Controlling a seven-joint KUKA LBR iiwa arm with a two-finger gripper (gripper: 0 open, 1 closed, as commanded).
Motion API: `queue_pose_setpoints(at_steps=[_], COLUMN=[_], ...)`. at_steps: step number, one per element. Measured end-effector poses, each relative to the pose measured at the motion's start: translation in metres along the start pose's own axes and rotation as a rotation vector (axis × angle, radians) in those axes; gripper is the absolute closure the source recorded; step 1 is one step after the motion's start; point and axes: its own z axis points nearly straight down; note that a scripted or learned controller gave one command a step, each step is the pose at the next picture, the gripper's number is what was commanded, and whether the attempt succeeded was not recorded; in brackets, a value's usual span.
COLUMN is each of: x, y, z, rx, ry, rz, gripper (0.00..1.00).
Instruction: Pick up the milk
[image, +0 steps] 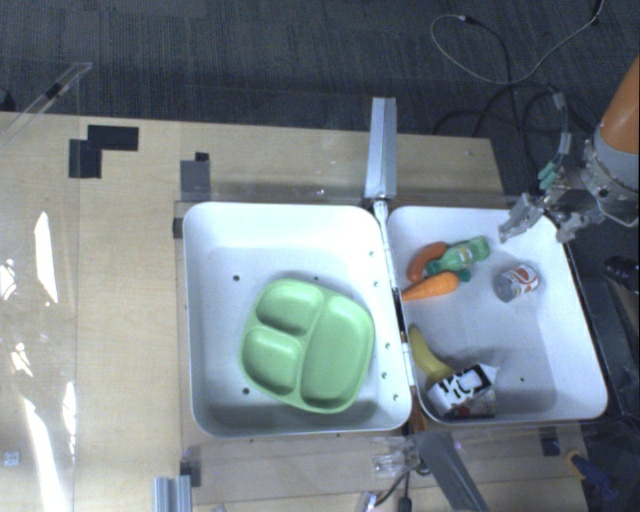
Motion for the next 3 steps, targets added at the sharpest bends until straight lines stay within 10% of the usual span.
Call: queue_pose_setpoints(at_steps=[1,2,3], x=[-0.024,-0.052,-0.01], y=[-0.041,0.011,-0.049], z=[0.175,0.095,0.078], rx=[0.002,-0.003,-0.002], ry=[0.001,-0.001,0.0], rz=[0.081,0.044,-0.11], gripper=[0.0,0.0,0.0])
